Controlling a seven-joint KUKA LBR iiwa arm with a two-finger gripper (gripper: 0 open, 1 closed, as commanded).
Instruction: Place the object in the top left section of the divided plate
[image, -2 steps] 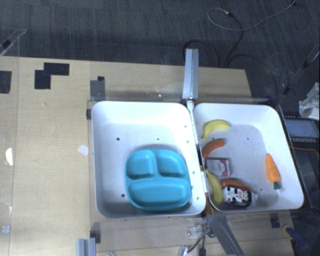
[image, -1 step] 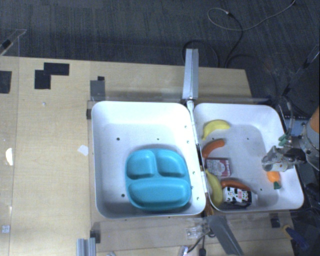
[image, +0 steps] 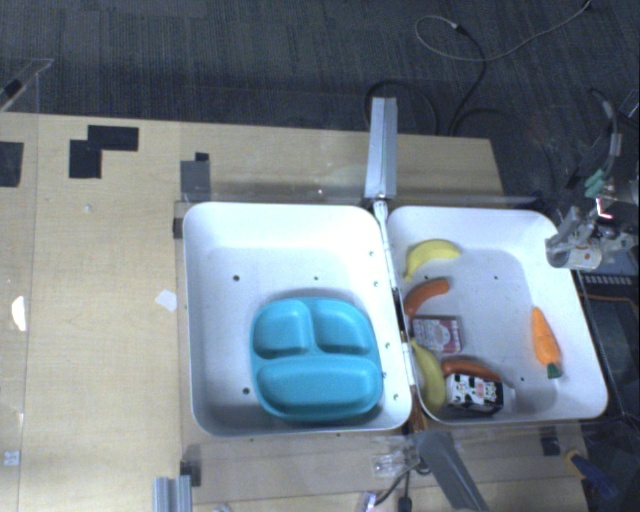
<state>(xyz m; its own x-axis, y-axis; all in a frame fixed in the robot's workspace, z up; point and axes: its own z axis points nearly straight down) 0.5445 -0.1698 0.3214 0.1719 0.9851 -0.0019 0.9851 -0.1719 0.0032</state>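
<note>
Where bins (image: 200, 300) sit, pale bench (image: 90, 300).

One fixed camera looks down at a slant on both white bins (image: 200, 300) from above.

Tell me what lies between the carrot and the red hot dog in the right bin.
In the camera view, bare white bin floor lies between the carrot and the red hot dog.
</note>
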